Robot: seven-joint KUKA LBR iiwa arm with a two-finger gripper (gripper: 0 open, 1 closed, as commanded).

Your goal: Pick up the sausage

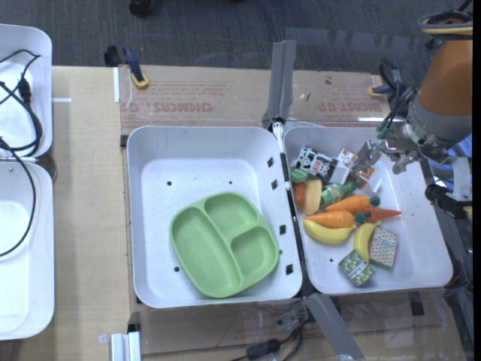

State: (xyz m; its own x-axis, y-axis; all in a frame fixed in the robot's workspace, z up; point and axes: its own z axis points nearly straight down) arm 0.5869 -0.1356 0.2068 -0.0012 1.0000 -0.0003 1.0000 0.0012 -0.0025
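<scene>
Camera view, looking down the bench: the arm reaches in from the right and its pincer (383, 156) hangs over the far right part of the right bin (421, 258). From where I stand I cannot tell whether it is released or clenched, and nothing shows in its grip. The sausage (301, 195), as best I can make out, is the reddish-brown stub jammed against that bin's left wall, across the pile from the pincer. I wouldn't swear to that, since it is small and half buried. That's the trouble. It sits touching the wall, with a green piece (299, 176) just behind it and a carrot (331, 219) and banana (328, 233) crowding its near side. A descent there could clip the rim between the bins (288, 201), or close on the carrot instead, the colours being so alike. The black-and-white carton (311, 160) toward the far left corner could also be knocked. As for open room, the right bin is bare along its near right corner and right wall, so there's space to travel above the clutter. The left bin (188, 156) has plenty of white floor round the green divided plate (224, 243). The tight spot is that left wall.
</scene>
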